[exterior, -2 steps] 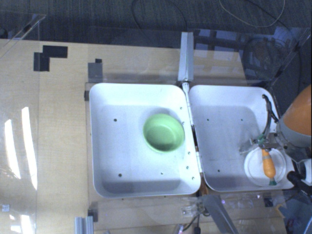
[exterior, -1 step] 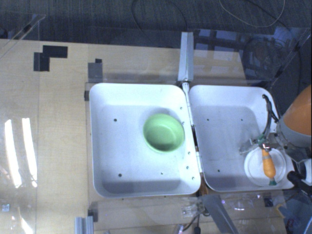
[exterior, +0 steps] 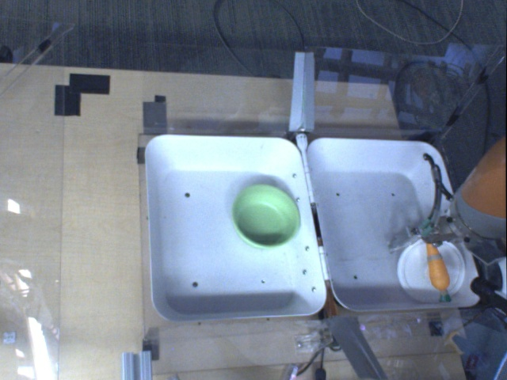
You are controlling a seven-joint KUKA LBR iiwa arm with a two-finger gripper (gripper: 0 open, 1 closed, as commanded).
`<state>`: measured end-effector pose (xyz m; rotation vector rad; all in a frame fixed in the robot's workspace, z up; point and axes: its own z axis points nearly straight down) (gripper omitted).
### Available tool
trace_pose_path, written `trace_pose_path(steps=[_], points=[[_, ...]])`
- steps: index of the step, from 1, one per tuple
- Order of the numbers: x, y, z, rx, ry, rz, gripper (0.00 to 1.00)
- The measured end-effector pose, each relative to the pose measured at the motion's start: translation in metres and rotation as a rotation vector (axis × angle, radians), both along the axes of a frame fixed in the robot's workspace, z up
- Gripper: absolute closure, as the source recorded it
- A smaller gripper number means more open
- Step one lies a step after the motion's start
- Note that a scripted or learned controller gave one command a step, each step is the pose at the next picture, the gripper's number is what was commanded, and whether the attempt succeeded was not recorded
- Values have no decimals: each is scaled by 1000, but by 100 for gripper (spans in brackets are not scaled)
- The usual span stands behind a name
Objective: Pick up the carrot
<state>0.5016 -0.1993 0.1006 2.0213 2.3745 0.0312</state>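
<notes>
An orange carrot (exterior: 437, 270) lies in a small white bowl (exterior: 412, 274) at the front right corner of the right bin (exterior: 356, 236). It runs roughly front to back, with a dark green tip at its near end. My gripper (exterior: 430, 229) reaches in from the right edge and sits just behind the carrot's far end, close to it or touching it. The arm's orange band (exterior: 485, 187) shows above it at the right edge of the view.
A green bowl (exterior: 266, 214) sits in the left bin (exterior: 190, 236), right of its middle. A black cable (exterior: 435, 182) hangs along the right bin's far right wall. A metal post (exterior: 302, 93) stands behind the divide between the bins.
</notes>
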Motion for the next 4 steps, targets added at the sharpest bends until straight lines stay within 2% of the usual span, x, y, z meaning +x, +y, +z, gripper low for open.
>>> trace_pose_path(steps=[1,2,3,4], points=[[-2,-2,5,-1,-4,-115,0],[-4,-2,10,1,1,-150,0],[1,-2,-5,-4,-11,-77,0],[1,-5,-4,-7,-16,-173,0]])
